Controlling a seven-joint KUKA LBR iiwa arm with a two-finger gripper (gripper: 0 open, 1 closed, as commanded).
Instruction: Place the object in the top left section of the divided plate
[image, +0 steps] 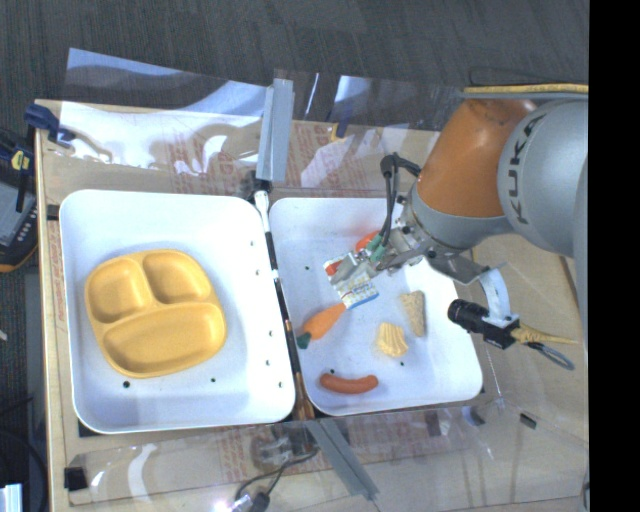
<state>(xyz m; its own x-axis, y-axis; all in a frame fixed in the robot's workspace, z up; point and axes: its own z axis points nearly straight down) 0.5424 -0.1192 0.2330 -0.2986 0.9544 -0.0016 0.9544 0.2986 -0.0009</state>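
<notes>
A yellow divided plate (155, 309) lies in the left bin (80, 215), with two small sections at its far side and one large section nearer the front. Its sections hold nothing. My gripper (352, 272) hangs over the middle of the right bin (300, 225), its metal fingers pointing left. Just below the fingertips a small white and blue piece (360, 293) sits near the top of a toy carrot (322, 322). Whether the fingers touch or hold anything cannot be made out.
The right bin also holds a red sausage (349, 382) near its front wall, a pale yellow chunk (392, 340) and a tan wedge (413, 312). The bins' shared wall (276, 290) runs between plate and gripper. The arm covers the right bin's far right corner.
</notes>
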